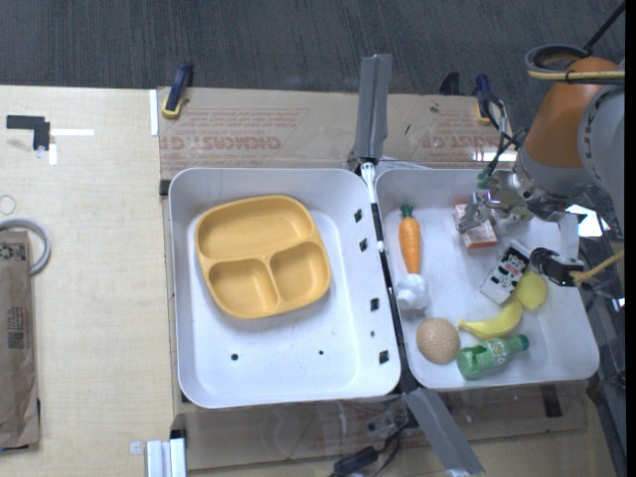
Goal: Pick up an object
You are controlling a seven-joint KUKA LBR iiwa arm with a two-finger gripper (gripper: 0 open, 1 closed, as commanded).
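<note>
in the right white bin (571,366), under the gripper (484,210), whose opening cannot be told, sits a small red-and-white carton (477,227), likely light and stiff, best pinched across its flat sides.

Left bin (189,296): yellow tray (262,254) fills the upper middle; bare floor along the near side and right side.
Right bin (581,351): crowded.
Far right corner: the arm (571,127) hangs over it, gripper (484,205) just above a small red box (478,229).
Left edge: carrot (409,241), white lump (411,288) below it.
Near side: egg (437,339), green bottle (491,356), banana (493,320) packed close.
Right side: card (505,272), lemon (532,291).
Open floor: middle strip between carrot and box.
</note>
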